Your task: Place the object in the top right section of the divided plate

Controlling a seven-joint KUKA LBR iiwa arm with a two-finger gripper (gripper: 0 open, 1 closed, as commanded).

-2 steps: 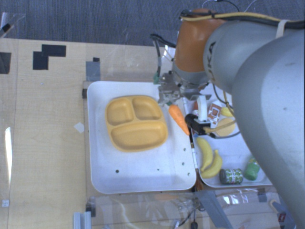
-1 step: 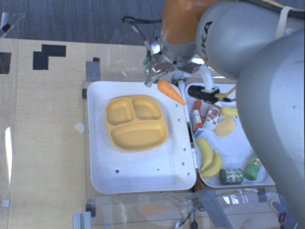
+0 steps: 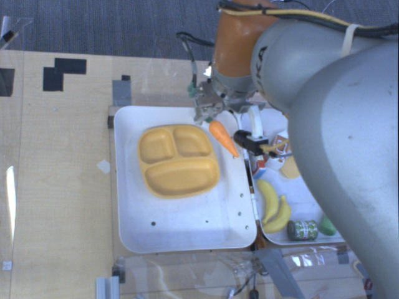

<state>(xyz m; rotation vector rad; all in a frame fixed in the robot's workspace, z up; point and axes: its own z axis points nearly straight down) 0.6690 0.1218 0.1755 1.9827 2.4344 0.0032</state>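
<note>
Carrot (image 3: 222, 138) is hanging by its top from the pinching gripper (image 3: 208, 118), just beside the yellow plate (image 3: 179, 160), not yet sitting in its top right part.

From up here I see the yellow divided plate (image 3: 179, 159) lying in the left white bin (image 3: 187, 229), toward its far half. An orange carrot (image 3: 222, 137) sits tilted just beside the plate's top right section, its thick end toward the end effector (image 3: 208, 108) and its tip pointing at the bin's right wall. I can't make out whether the carrot is between the fingers or merely lying under them. The grey arm (image 3: 336, 104) covers much of the right bin (image 3: 305, 195), where I spot two bananas (image 3: 273, 205), a green can (image 3: 303, 230) and something lime-coloured (image 3: 327, 225). The wooden desk (image 3: 56, 185) spreads out to the left.
</note>
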